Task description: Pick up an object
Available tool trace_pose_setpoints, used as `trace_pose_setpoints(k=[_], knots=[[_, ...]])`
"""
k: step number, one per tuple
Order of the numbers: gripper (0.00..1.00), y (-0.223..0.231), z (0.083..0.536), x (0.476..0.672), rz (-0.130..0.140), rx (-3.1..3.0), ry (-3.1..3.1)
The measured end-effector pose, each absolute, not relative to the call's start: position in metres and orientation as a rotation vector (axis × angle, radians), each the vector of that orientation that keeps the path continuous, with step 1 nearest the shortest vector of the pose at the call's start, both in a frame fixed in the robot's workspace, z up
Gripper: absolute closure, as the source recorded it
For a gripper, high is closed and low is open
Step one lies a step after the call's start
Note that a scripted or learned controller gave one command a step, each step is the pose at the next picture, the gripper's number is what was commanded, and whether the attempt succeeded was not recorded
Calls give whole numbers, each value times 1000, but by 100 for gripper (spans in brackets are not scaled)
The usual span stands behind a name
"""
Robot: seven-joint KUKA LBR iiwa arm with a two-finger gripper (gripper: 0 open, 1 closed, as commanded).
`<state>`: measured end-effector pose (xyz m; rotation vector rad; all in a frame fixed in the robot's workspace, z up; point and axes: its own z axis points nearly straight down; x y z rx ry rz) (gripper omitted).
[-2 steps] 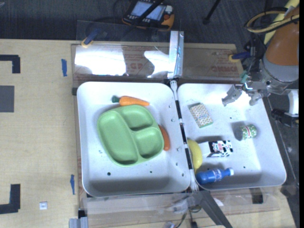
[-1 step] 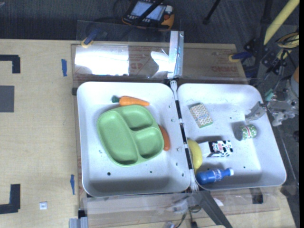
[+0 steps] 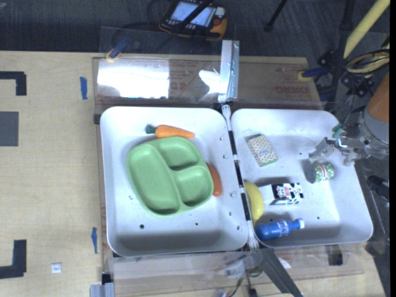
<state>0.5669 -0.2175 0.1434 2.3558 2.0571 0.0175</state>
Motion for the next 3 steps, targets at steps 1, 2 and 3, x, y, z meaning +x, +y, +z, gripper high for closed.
trace_pose_setpoints(k=[1,2,3], knots=[[0,-217,141,574,37,2380,2004],[0,-217,140,577,45,2363,2012],[0,-217,138,576,43,2308,2070]])
